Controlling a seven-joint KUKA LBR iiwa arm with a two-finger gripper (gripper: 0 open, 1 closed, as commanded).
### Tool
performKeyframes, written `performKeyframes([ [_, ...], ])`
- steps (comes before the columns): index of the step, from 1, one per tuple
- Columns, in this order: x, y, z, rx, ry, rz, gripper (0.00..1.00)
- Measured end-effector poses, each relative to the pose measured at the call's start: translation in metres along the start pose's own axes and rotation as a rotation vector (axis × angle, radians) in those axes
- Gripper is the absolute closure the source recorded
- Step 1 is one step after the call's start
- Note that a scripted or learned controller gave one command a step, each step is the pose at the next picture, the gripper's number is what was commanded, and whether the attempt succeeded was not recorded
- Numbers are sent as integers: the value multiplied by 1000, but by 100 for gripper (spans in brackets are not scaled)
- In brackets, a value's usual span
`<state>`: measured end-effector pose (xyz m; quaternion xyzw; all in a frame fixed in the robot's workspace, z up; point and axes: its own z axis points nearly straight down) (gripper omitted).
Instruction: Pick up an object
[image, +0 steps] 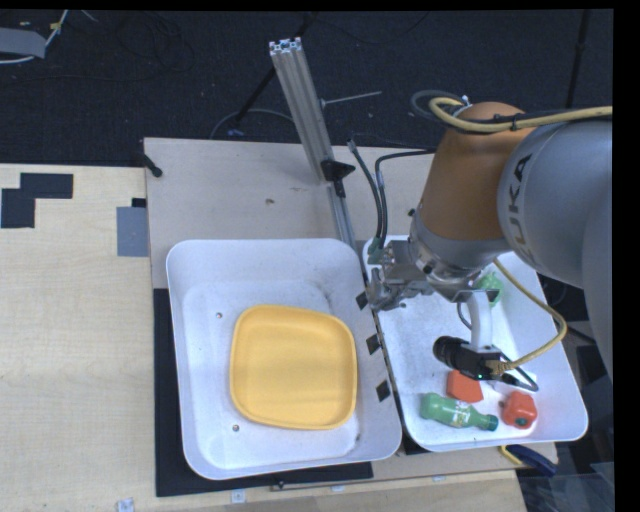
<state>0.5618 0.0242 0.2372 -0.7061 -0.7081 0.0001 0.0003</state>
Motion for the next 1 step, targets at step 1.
performKeyframes([
  [1,55,11,-5,-1,0,0,100],
])
